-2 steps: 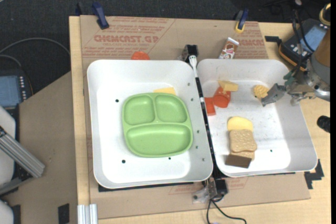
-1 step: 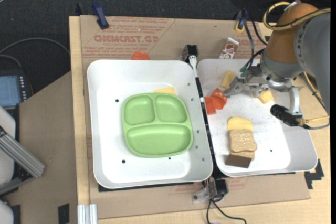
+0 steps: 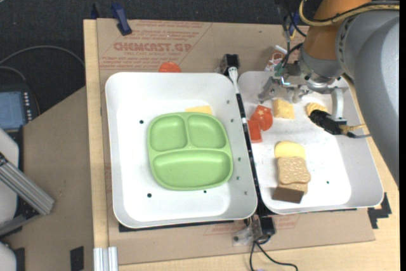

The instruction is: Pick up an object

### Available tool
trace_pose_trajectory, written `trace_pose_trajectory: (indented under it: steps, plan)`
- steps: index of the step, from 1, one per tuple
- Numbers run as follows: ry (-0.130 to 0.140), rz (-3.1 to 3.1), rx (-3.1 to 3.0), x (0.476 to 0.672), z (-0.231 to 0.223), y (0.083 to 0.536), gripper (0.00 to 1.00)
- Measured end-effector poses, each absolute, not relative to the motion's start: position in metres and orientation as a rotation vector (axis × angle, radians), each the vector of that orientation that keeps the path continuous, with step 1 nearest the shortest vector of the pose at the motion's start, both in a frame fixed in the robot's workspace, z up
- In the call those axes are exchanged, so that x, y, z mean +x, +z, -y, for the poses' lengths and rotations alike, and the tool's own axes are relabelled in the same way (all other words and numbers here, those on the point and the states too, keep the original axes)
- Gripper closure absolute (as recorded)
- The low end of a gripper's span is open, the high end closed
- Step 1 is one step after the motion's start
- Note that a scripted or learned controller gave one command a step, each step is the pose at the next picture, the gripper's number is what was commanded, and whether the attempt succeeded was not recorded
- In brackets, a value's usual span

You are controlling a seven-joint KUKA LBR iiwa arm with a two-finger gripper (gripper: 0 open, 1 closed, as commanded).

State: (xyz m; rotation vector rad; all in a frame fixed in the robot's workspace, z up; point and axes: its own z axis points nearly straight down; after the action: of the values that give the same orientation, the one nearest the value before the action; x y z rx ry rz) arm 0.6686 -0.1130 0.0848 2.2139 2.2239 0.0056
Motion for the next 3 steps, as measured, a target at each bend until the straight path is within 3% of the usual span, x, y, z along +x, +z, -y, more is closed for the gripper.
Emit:
trace_pose_trajectory:
  steps: [1,2,3]
  plan:
    - [-0.003,-2.222,2.226,0.638,0.111,0.085,0.0]
    - [0.009,-2.217,2.213,0.644,0.112,0.101,1.0]
    - [0.001,-2.208,2.224,0.579,0.17,0.189,1.0]
